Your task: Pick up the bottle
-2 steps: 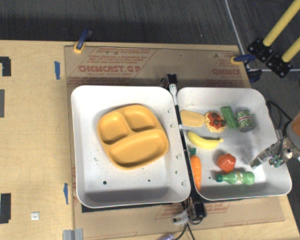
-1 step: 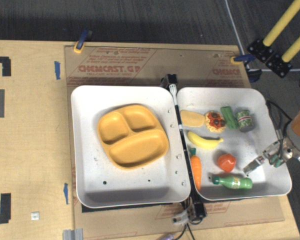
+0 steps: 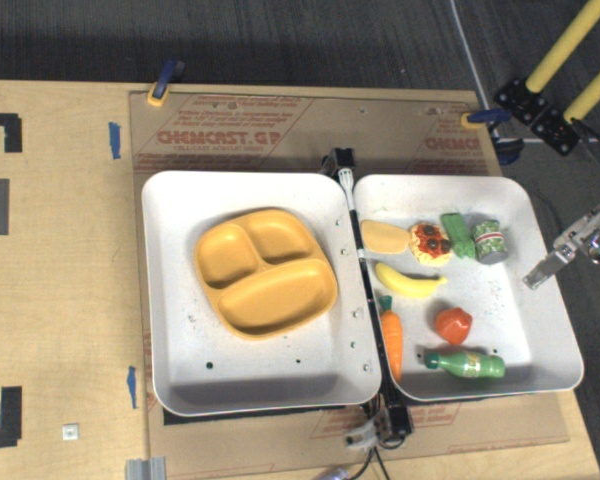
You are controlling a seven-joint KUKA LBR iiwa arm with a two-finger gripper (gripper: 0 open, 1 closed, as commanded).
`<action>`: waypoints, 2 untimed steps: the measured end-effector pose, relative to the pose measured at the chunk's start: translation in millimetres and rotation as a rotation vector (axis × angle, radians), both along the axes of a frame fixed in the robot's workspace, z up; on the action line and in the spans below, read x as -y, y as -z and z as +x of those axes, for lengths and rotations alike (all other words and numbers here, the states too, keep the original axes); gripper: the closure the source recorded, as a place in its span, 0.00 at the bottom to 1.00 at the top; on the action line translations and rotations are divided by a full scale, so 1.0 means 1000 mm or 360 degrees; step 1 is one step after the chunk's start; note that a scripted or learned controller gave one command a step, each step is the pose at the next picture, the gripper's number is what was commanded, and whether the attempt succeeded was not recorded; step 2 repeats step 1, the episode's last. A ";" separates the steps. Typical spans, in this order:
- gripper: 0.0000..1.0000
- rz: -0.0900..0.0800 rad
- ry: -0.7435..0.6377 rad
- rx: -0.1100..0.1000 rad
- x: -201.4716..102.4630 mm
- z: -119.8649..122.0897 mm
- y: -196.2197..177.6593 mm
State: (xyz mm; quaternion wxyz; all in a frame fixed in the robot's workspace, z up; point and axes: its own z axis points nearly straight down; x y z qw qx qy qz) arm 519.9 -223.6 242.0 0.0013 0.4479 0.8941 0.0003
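The green bottle [image 3: 466,365] lies on its side near the front wall of the right bin [image 3: 555,308], its pale cap end pointing toward the orange carrot [image 3: 391,340] and its label facing up. Lying flat like this, it probably offers its round body crosswise as the easiest grip, not its neck. Just behind the bottle sits a red tomato-like piece [image 3: 454,324] — close, though a gap seems to separate them — so a descent would likely need to come in from above with the jaws spanning the bottle's narrow width. Farther behind the bottle lie a yellow banana [image 3: 409,281], a tan bread-like piece [image 3: 384,236], a pizza-like toy [image 3: 431,242], a green block [image 3: 458,235] and a small can [image 3: 490,240]. Left of the bottle, across the divider, the other bin [image 3: 170,298] carries a yellow divided plate [image 3: 266,271].

The gripper [image 3: 542,273] hangs beyond the right rim of the bottle's bin, well apart from the bottle and carrying nothing; whether its jaws are spread or closed I cannot tell, the metal parts being too small and blurred. The pick is not yet begun.
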 end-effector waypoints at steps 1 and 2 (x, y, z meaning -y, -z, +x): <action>0.00 -0.0005 -0.0415 0.0007 0.001 -0.035 0.155; 0.00 -0.0005 -0.0415 0.0007 0.001 -0.035 0.155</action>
